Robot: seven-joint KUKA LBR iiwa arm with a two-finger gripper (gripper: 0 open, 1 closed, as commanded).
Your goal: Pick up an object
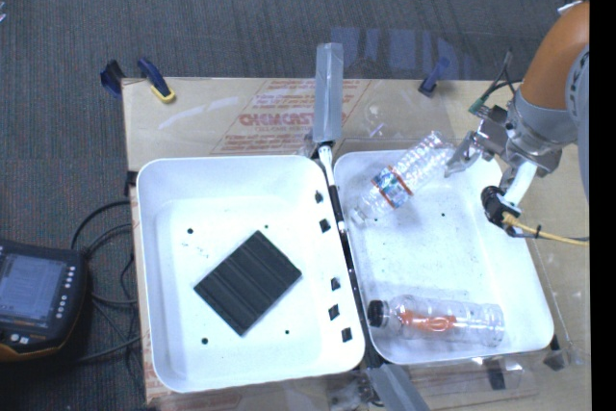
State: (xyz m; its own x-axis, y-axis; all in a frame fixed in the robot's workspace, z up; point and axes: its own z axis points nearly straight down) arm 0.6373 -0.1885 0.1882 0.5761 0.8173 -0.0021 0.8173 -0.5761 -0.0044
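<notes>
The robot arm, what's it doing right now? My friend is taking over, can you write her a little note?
Tool: at the top right of the right bin, touching the base end of the tilted clear water bottle. Whether it is open or shut is not clear from this view, so do not count this as a grasp.
Things: that bottle lies slanted at the top of the right bin. A second clear bottle with orange inside lies along the bin's bottom edge. A dark ribbed square pad lies in the left bin.
Done: nothing is lifted.
Left: grip one object and raise it.
</notes>
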